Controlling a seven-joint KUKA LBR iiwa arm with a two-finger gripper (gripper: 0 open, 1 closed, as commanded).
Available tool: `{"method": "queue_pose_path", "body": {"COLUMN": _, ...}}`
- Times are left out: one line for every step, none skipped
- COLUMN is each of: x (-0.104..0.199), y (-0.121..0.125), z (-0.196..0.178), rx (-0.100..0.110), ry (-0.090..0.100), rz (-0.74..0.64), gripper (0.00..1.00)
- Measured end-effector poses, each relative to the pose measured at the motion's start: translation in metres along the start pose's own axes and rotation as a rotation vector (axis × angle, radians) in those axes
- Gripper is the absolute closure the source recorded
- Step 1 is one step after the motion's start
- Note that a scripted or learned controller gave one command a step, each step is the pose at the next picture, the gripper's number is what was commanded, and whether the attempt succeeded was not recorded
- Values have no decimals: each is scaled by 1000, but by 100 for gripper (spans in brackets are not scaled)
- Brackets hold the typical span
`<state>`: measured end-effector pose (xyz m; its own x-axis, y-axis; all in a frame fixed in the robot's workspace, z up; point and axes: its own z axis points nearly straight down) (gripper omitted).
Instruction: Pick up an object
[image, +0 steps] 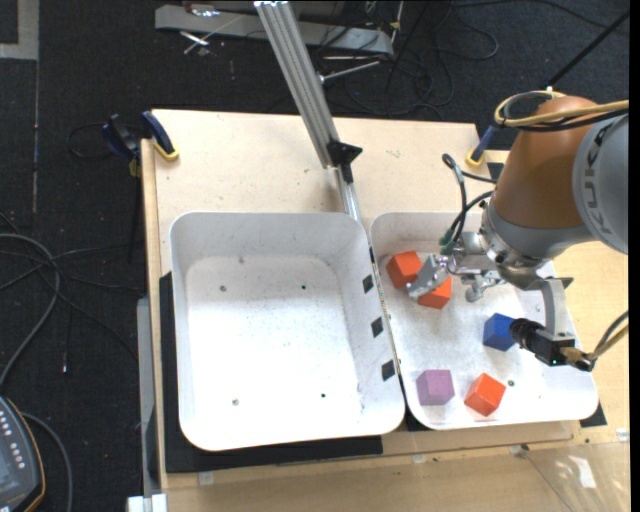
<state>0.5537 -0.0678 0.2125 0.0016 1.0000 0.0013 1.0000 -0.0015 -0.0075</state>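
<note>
Several small blocks lie in the right bin (560, 405). Two orange blocks sit at its upper left, one (404, 267) near the bin's left wall and the other (437, 293) just right of and below it. A blue block (499, 331) lies mid-right, with a purple block (435, 386) and a third orange block (485, 393) near the front. My gripper (453, 280) hangs low over the upper part of this bin, open. Its left finger (432, 272) sits between the two upper orange blocks, touching or nearly touching the lower one. Nothing is held between the fingers.
The left bin (200, 240) adjoins the right one along a shared wall. A slanted metal rail (305, 85) runs from the top down to the bins' junction. Cables and a black connector (545, 345) hang from the wrist over the right bin. Clamps sit at the bench's back corners.
</note>
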Motion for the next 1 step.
{"method": "queue_pose_path", "body": {"x": -46, "y": 34, "z": 110, "rx": 0, "ry": -2, "rz": 1, "gripper": 0}}
